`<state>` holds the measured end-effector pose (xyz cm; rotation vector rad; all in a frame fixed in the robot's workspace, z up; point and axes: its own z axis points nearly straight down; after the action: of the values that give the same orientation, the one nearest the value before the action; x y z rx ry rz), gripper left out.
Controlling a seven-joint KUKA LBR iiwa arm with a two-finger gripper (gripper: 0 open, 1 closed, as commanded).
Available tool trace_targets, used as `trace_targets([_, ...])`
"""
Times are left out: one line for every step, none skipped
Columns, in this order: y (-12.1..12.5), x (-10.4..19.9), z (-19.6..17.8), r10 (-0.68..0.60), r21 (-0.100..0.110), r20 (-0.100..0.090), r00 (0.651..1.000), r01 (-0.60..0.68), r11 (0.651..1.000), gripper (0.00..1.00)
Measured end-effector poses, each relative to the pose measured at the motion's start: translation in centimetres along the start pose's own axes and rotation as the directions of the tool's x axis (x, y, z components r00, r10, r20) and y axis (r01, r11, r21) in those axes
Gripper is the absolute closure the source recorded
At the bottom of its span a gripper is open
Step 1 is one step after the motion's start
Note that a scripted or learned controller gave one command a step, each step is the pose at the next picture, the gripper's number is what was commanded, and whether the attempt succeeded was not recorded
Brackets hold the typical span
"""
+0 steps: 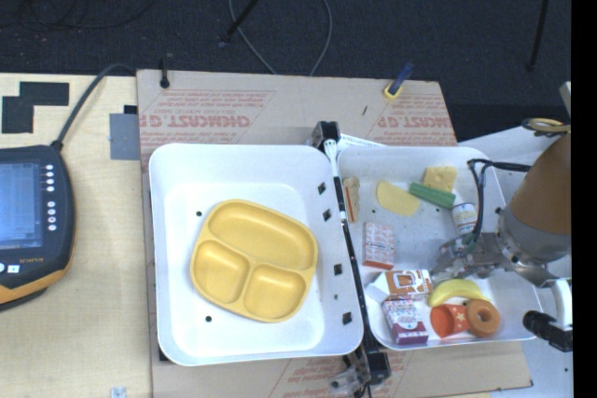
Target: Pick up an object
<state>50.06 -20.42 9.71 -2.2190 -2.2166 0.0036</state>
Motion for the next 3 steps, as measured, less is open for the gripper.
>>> trace_targets([4.8,-0.5,0.9,-0.003,-0.005,0.001,1.000,0.003,1.000,0.00])
trace_targets([4.7,-0.5,-0.2,-0.001,-0.005,0.000,1.000,0.001,1.000,1.00])
trace_targets([9.7,8.2,-3.1,-0.010,-0.008,-0.003,1.000,0.010,1.000,1.00])
